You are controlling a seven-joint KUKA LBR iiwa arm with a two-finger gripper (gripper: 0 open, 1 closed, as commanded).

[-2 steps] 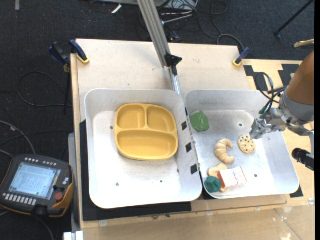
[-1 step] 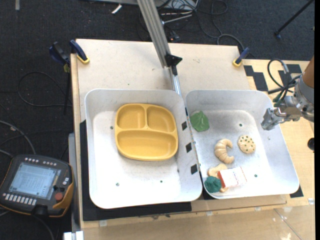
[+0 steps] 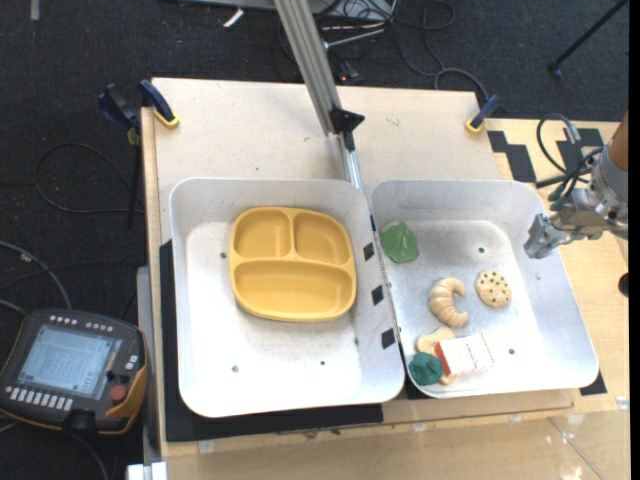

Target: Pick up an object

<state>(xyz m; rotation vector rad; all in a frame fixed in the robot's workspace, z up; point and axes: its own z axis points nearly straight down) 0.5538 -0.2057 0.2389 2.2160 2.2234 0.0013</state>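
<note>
The claw (image 3: 540, 238) hangs over the right rim of the right bin (image 3: 560, 318), at the end of the grey arm reaching in from the right, and nothing sits between its tips; whether it is spread or pinched I cannot tell from this angle. Every candidate lies in that right bin: a green leaf-shaped piece (image 3: 400, 242) near the left wall, a pale croissant (image 3: 450, 301) in the middle, a speckled cookie (image 3: 492, 288) just beside it on the right, and down in the front-left corner a small red-and-white box (image 3: 467, 355) crowded against a dark green lump (image 3: 426, 367). The left bin (image 3: 200, 268) carries a yellow divided tray (image 3: 293, 264), well apart from the action. My read: these look like toy food, light and fairly stiff, nothing fragile. The cookie looks flat and low, so a pinch across its edge could skid off. The croissant looks the friendliest target, plump and curved, best taken across its narrow middle. The box offers flat sides, but the lump touching it and the bin wall leave little room. The leaf looks thin and may slip.
</note>
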